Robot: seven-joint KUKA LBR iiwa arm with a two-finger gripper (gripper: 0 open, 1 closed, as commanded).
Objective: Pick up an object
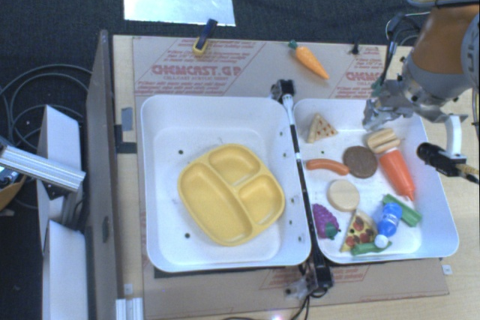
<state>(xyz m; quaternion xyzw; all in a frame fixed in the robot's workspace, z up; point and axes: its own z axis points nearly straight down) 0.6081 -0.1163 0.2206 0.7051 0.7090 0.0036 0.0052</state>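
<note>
- Grey arm with an orange band reaches in from the right; its end effector (380, 115) hangs low over the upper part of the right bin (442, 240), just above the hot dog bun (382, 139); whether its fingers are apart or together cannot be told
- Right bin also holds a pizza slice (321, 129), sausage (327, 166), brown disc (361, 161), large carrot (397, 172), cream disc (343, 195), grapes (325, 220) and a blue bottle (388, 221)
- Left bin (169, 124) holds a yellow divided plate (230, 193)
- Small carrot (310, 61) lies on the desk beyond the bins
</note>
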